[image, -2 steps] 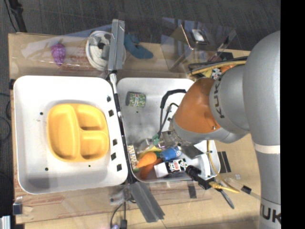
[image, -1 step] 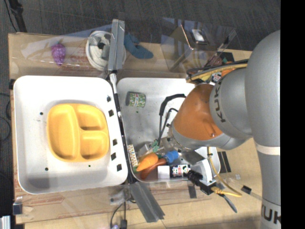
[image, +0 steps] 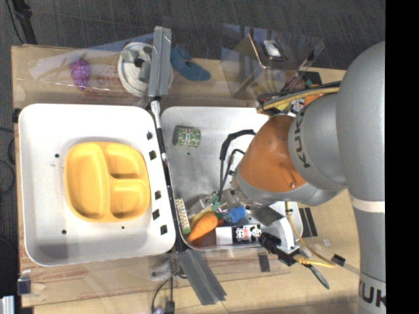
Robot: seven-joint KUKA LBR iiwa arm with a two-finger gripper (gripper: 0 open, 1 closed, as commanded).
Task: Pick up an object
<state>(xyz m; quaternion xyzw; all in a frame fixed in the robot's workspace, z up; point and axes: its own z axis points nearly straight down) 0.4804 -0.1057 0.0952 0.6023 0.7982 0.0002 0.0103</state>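
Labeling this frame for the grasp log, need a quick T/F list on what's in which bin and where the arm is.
1. The yellow divided tray lies in the left bin. True.
2. The orange carrot lies in the left bin. False: it lies in the right bin, near the bottom edge.
3. The arm hangs over the right bin. True.
4. The green packet rests on the yellow tray. False: it lies on the right bin's floor.

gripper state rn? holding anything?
Gripper: cannot be told. It is down among the clutter at the near end of the right bin, above the orange carrot-shaped toy; no grasp is visible.
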